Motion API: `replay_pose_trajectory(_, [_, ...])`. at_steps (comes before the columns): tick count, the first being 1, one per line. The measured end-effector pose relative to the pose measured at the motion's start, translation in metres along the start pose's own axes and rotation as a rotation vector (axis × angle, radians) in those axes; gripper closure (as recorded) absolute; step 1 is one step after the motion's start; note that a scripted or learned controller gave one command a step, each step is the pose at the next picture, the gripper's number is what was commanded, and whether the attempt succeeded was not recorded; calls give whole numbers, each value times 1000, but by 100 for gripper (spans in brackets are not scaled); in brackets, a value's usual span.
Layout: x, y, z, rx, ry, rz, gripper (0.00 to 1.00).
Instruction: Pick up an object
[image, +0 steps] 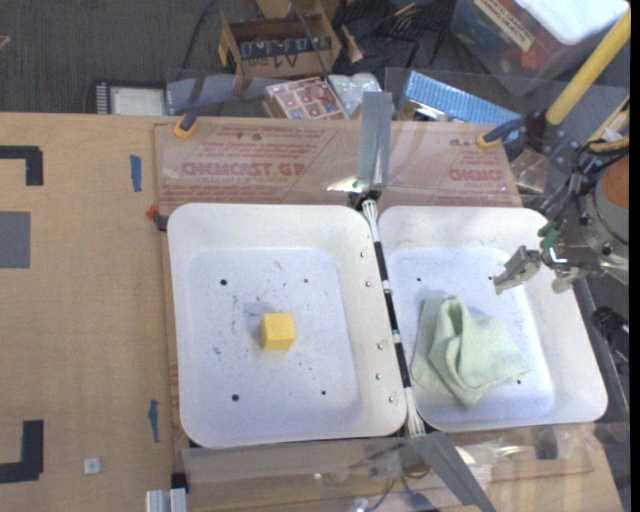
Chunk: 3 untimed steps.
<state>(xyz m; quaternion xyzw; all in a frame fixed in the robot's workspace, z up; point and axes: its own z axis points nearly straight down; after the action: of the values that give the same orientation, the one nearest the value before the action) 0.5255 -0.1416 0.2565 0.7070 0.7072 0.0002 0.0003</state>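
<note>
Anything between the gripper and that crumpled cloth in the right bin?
Nothing visible. The gripper hangs over the right bin, up and right of the pale green cloth, with only bare bin floor between them.

Tan bench (80, 300), two white bins side by side, left bin (200, 240), right bin (570, 390)

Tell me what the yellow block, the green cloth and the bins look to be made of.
Yellow block: probably foam or sponge; matte, soft-edged cube, though painted wood is possible. Green cloth: soft fabric, perhaps microfibre; it lies in crumpled folds. Bins: likely moulded plastic; smooth white with rounded corners, the floor scuffed and speckled.
</note>
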Motion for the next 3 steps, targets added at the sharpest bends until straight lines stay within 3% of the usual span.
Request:
replay_pose_trajectory(1, [2, -24, 132, 0, 0, -242, 0])
replay_pose_trajectory(2, [-38, -46, 52, -4, -3, -484, 0])
replay_pose_trajectory(3, [-7, -45, -73, -2, -1, -231, 0])
